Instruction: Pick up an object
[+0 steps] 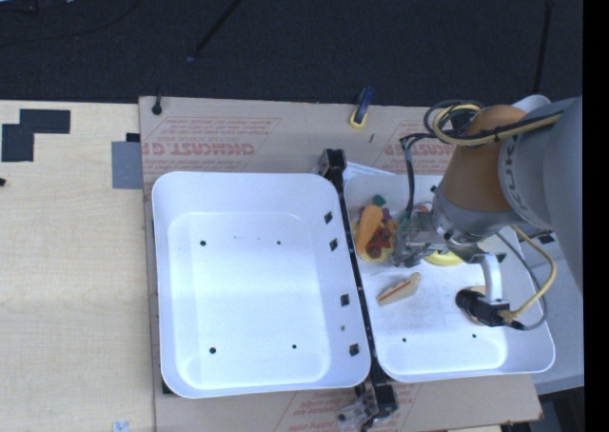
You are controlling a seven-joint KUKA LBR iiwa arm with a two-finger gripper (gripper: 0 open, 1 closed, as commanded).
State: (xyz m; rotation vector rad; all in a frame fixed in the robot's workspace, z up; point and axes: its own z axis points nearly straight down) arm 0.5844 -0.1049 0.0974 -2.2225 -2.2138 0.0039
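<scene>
Camera view: two white bins are seen side by side on the desk. The left bin (181,230) has a bare floor. Inside the right bin (457,354), a grey arm (533,168) with an orange band is lowered from the right edge. Its tool (411,242) is set near the bin's upper left corner, just beside an orange and red toy (371,230); its state cannot be told. A tan block (399,289) lies below it, apart. A yellow item (443,256) is partly hidden under the wrist.
</scene>
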